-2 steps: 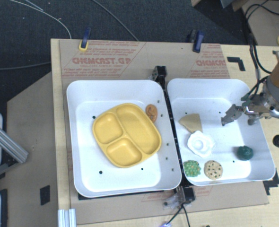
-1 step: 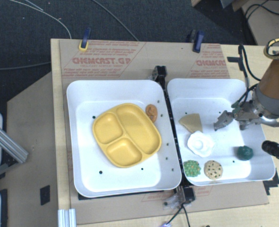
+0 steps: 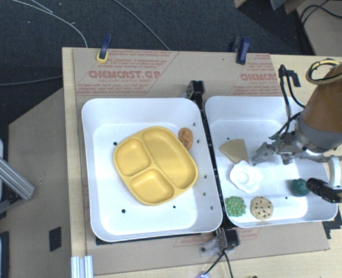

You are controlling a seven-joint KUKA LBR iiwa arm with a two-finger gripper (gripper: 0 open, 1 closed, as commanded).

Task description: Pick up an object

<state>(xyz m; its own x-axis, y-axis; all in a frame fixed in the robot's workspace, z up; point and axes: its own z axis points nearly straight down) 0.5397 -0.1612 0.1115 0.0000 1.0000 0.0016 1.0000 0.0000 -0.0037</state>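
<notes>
My gripper (image 3: pixel 273 157) hangs over the middle of the right bin (image 3: pixel 275 106), open, with nothing between its fingers. Just left of it lies a tan wedge-shaped piece (image 3: pixel 235 150). A white fried-egg toy (image 3: pixel 246 177) sits below and left of the fingertips. Along the bin's front edge lie a green round piece (image 3: pixel 235 204) and a chocolate-chip cookie (image 3: pixel 261 208). A dark teal object (image 3: pixel 299 186) rests below the gripper on the right. The grey arm with its orange band (image 3: pixel 327 106) comes in from the right.
The left bin (image 3: pixel 101 172) bears a yellow divided plate (image 3: pixel 155 164), with a small brown piece (image 3: pixel 185 136) beside its upper right rim. A black divider (image 3: pixel 208 149) runs between the bins. Cables (image 3: pixel 287 91) hang near the arm.
</notes>
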